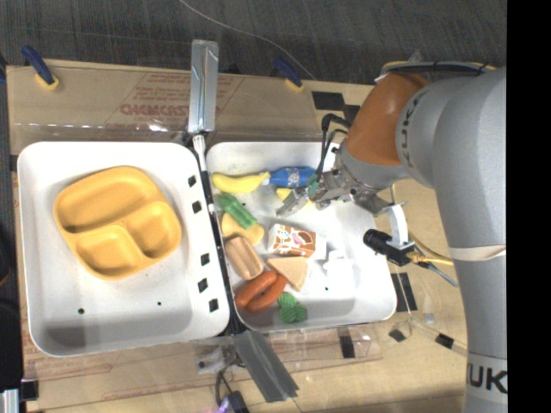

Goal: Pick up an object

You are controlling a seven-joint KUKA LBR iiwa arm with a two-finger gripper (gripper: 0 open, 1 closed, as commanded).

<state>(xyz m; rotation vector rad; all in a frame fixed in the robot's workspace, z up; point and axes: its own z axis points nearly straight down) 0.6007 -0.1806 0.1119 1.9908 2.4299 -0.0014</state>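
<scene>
The camera view looks down on the grey arm with its orange band (pixel 379 127) reaching in from the right, its two-finger gripper (pixel 303 196) low over the far part of the right white bin (pixel 362 304). The metal fingers (pixel 293 201) stand slightly apart with nothing between them; their tips hang just beside the blue plastic bottle (pixel 291 177) and a small yellow piece (pixel 282 194), though contact cannot be made out. Left of the bottle lies a yellow toy banana (pixel 239 181), with a green toy vegetable (pixel 236 209) nearer. A small orange-and-white printed carton (pixel 293 240) lies mid-bin; its print is too small to read. Nearer still are a tan toy sandwich wedge (pixel 291 271), a toy hot dog (pixel 242 257), a red toy sausage (pixel 261 290) and a green leafy toy (pixel 292 311). The left white bin (pixel 43 317) holds a yellow divided plastic tray (pixel 116 220). Faint red lettering on the brown cardboard (pixel 155 106) beyond is unreadable.
</scene>
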